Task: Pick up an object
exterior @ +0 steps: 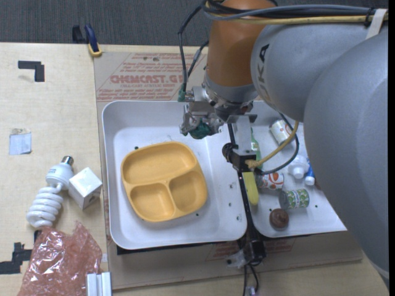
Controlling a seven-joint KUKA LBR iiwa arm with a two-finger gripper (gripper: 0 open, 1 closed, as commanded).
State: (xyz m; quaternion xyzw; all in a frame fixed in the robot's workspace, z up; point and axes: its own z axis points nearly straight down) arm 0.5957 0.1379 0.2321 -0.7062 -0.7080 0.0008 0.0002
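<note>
A small teal-green thing sits right under the gripper, at the back of the left bin near the wall between the two bins. Most of it is hidden by the gripper's metal parts, so its shape is hard to make out. Whether the fingers are open or shut, or closed on that teal thing, I cannot tell from this angle.

In front of it in the same bin lies a yellow divided plate, flat, with three compartments. The right bin is largely covered by the grey arm; what shows there is a yellow bar along the dividing wall, a white bottle with red print, a green-labelled can, a small brown ball and another white bottle, partly cut off by the arm. Black and yellow cables hang over these.

On the bench to the left lie a spiral light bulb, a white cube touching it, and a crumpled pink bag.
</note>
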